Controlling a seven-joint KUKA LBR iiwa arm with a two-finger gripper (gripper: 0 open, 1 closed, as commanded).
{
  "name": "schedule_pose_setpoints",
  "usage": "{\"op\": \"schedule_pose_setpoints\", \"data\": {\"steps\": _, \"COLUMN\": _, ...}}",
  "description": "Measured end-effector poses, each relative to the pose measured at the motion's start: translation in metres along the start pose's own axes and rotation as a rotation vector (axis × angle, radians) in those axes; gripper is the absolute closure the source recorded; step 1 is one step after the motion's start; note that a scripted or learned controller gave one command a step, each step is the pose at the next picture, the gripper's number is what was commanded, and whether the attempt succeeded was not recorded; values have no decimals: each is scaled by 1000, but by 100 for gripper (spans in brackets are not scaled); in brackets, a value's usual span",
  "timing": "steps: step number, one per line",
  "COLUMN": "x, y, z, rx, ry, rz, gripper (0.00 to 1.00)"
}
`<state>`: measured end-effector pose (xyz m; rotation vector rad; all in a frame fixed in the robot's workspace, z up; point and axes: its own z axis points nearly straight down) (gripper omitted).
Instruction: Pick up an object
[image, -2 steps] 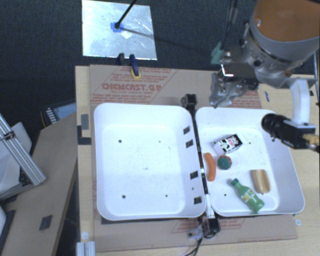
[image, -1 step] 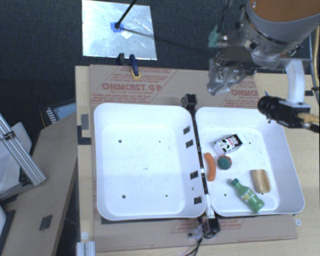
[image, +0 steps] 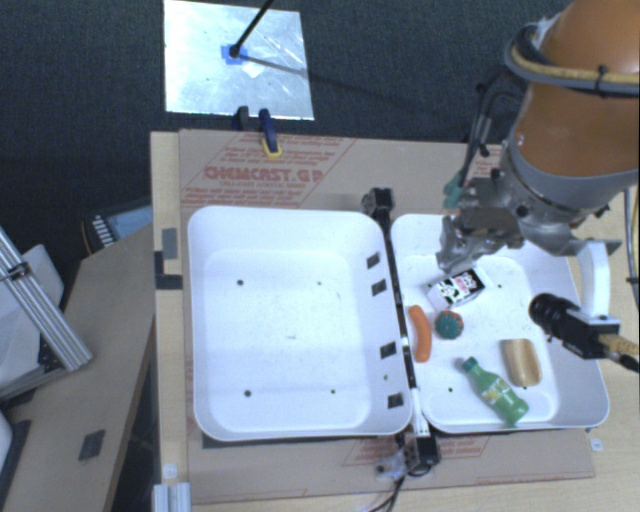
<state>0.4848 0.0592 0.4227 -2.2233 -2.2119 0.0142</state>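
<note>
Here, a small black-and-white carton (image: 456, 289) lies in the right bin (image: 590, 400), near its back-left corner. The gripper (image: 458, 262) hangs directly over it, touching or nearly so; its grip cannot be told. Toward the front lie an orange sausage (image: 421, 333), a green ball (image: 449, 324), a green bottle (image: 495, 390) and a bread roll (image: 521, 361).
</note>
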Motion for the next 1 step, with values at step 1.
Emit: {"op": "schedule_pose_setpoints", "data": {"steps": 1, "x": 33, "y": 2, "z": -14, "rx": -13, "ry": 4, "rz": -11, "gripper": 100}}
